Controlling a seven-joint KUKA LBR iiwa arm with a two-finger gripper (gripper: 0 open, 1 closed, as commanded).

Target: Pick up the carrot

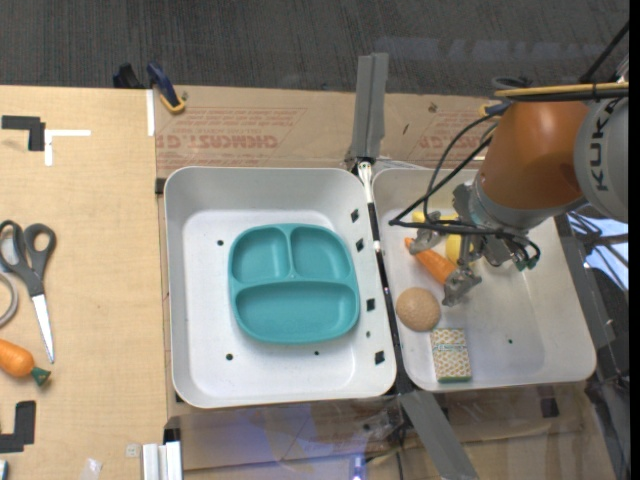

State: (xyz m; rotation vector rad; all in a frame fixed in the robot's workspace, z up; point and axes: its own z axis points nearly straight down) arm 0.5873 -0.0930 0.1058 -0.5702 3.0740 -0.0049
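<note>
Smooth tapered orange carrot point(434, 263)

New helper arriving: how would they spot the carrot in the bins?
Look in the right-hand shallow white bin, near its left wall. The small orange tapered carrot lies beside the end effector, above a round tan ball; it alone there is orange and pointed.
</note>
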